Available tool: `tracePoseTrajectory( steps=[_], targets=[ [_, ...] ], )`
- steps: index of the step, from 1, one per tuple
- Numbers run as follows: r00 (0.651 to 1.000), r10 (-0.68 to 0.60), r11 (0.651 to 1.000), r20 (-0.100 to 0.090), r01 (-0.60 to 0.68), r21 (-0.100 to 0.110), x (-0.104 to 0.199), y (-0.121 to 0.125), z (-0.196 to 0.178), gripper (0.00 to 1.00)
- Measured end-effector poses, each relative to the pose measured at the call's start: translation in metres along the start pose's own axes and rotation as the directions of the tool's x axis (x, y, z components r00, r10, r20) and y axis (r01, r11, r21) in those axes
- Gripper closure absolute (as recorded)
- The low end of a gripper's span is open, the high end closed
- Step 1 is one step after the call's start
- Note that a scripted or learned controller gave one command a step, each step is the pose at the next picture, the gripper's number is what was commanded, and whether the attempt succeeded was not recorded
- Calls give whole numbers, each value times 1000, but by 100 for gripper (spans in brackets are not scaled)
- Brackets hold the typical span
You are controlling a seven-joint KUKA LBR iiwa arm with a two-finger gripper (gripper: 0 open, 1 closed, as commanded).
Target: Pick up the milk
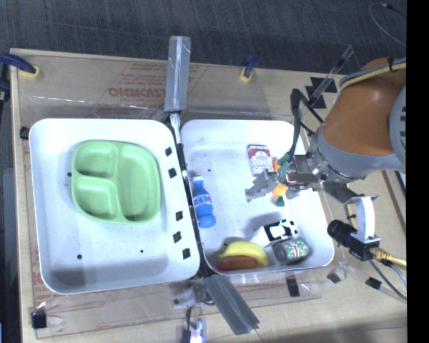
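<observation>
1. The left bin holds a green divided plate, lying flat toward its upper left; nothing in this bin bears on the task.
2. Just right of the divider, in the right bin, a small blue bottle lies along the left wall.
3. Near the bin's front edge a yellow banana rests against a reddish item below it.
4. Toward the back of the bin a red and white packet lies flat, apart from everything else.
5. The gripper hangs over the middle of the right bin, reaching in from the right. Whether the pincer is apart or together cannot be told at this size and angle, and nothing is seen between its tips. A small orange piece sits just beside it, too small to identify.
6. The milk, judged to be the small black and white carton, sits in the front right part of the bin, touching or just beside a green can. It lies below and slightly right of the gripper.
7. The step in hand looks like the approach: the milk is not yet grasped. The next move calls for shifting the gripper toward the front right, lining it over the carton, then descending without catching the can.
</observation>
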State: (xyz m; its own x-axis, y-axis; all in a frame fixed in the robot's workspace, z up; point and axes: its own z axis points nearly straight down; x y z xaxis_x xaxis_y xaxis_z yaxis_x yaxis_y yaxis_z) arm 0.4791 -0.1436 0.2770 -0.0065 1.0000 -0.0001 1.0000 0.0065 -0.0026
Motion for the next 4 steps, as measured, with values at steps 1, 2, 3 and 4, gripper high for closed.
tracePoseTrajectory(
  steps=[1,2,3,4],
  targets=[
    [999,47,999,0,-47,1,68,-2,83,0],
    [998,-64,998,0,64,0,44,55,111,0],
    [993,-116,993,3,116,-5,-21,22,174,0],
    [977,-211,977,-1,211,-2,-67,0,169,0]
  ],
)
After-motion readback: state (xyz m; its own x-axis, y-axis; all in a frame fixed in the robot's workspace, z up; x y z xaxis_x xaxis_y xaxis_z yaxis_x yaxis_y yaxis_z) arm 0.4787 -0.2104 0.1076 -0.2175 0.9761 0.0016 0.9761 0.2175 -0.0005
